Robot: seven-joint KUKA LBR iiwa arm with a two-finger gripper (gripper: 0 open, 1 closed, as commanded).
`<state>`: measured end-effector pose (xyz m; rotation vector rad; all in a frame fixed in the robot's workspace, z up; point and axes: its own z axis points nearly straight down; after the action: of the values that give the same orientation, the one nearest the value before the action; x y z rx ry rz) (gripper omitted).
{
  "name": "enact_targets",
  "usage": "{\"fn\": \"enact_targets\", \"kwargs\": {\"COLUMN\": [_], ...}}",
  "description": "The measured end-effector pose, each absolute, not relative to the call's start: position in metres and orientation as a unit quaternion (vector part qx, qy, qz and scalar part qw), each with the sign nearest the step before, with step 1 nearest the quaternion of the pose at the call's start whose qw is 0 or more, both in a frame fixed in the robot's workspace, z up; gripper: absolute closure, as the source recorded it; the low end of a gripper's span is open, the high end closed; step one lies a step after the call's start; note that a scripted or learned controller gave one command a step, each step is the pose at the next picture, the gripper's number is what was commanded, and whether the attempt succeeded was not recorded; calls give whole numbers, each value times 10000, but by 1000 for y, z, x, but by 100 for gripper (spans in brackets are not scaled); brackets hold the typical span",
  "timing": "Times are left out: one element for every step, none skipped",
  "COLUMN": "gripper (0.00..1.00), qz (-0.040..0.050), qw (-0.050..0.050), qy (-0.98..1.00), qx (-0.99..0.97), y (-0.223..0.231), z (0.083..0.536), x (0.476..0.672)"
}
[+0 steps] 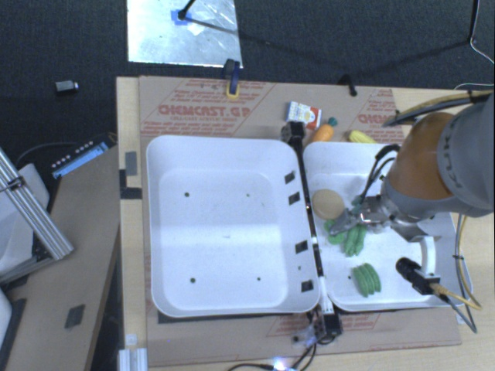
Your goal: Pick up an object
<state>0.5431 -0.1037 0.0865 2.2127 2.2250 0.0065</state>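
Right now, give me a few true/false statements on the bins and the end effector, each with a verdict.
1. The end effector is over the right bin. True.
2. The tan round object lies in the left bin. False: it lies in the right bin.
3. Two green objects lie in the right bin, one by the end effector and one nearer the front wall. True.
4. The orange carrot-like item lies inside a bin. False: it sits on the cardboard behind them.
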Motion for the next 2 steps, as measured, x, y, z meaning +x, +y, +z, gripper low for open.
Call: {"fn": "enact_targets", "kwargs": {"gripper": [0, 0], "qz": [25, 24], "qw": [32, 26], "qy": [7095, 7091], "qx": [7047, 7051], "y": [-83, -89], "z": [87, 87], "x": [570, 612]}}
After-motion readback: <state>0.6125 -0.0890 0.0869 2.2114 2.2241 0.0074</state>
